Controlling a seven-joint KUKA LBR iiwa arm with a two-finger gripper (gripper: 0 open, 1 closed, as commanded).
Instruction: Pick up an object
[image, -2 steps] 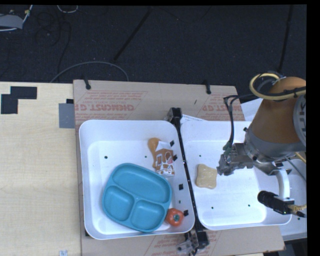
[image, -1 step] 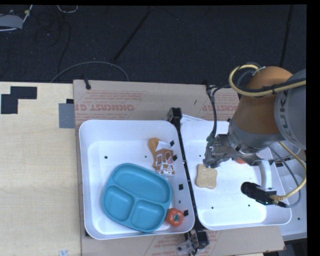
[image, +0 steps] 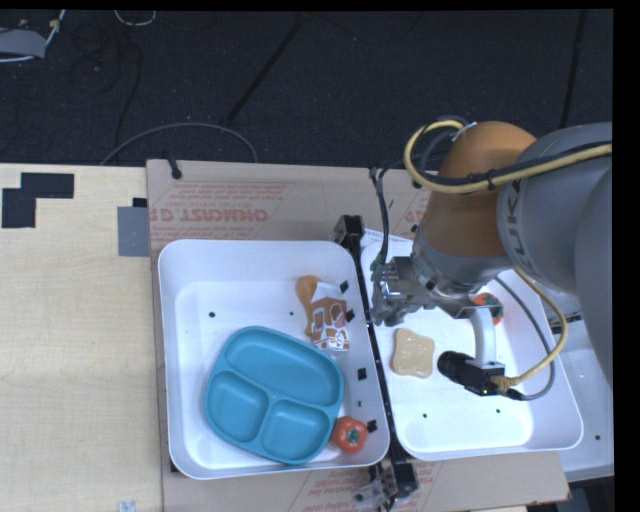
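Claw (image: 392, 312) sits low by the right bin's (image: 560, 425) left wall, touching the tan toast slice (image: 412, 353), honestly can't tell if it's spread or pinching anything.

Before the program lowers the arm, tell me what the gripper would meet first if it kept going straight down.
Likely the right bin's floor close beside the tan slice of bread. The gripper hangs over the bin's left part, but depth is unclear from this slanted view, so it might clip the bread's edge.
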